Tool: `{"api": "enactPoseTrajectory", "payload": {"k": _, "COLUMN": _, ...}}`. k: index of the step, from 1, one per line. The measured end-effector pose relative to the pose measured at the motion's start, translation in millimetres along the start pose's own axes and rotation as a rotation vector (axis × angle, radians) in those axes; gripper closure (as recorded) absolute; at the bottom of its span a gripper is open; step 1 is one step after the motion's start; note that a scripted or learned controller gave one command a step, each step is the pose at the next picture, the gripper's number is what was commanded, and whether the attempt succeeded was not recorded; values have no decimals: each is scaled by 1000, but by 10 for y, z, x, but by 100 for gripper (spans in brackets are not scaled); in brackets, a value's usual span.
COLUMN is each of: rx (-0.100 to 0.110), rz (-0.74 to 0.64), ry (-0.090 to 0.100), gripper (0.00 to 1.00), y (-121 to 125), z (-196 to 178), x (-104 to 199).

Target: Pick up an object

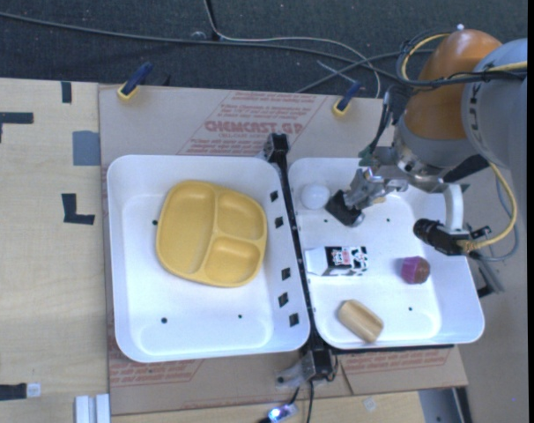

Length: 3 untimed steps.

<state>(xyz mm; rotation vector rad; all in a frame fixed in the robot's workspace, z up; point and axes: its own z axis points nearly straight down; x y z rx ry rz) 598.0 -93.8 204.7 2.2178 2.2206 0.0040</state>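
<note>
My gripper point(348, 205) hangs low over the back left part of the right bin point(452, 324), its dark tip just above the bin floor. A small white round object point(314, 196) sits immediately to its left, close to the tip. In front of the gripper a flat black-and-white card point(341, 259) lies on the floor. Further right is a small purple object point(415, 270), and near the front a tan bread-roll-shaped object point(361, 320). Nothing is visibly held.
The left bin point(135, 307) holds a yellow divided plate point(211, 233). A black divider strip point(289, 245) runs between the bins. A black fitting with cables point(439, 234) juts from the arm over the right bin's right side.
</note>
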Motion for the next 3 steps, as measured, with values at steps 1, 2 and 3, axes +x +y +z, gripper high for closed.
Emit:
{"api": "enactPoseTrajectory", "payload": {"k": 1, "rx": 4, "rz": -6, "ry": 2, "gripper": 100, "y": 72, "z": -123, "x": 545}}
{"api": "enactPoseTrajectory", "payload": {"k": 2, "rx": 5, "rz": -6, "ry": 2, "gripper": 100, "y": 247, "z": -86, "x": 1153}}
{"api": "enactPoseTrajectory", "payload": {"k": 3, "rx": 5, "rz": -4, "ry": 0, "gripper": 100, "y": 299, "z": -15, "x": 1685}}
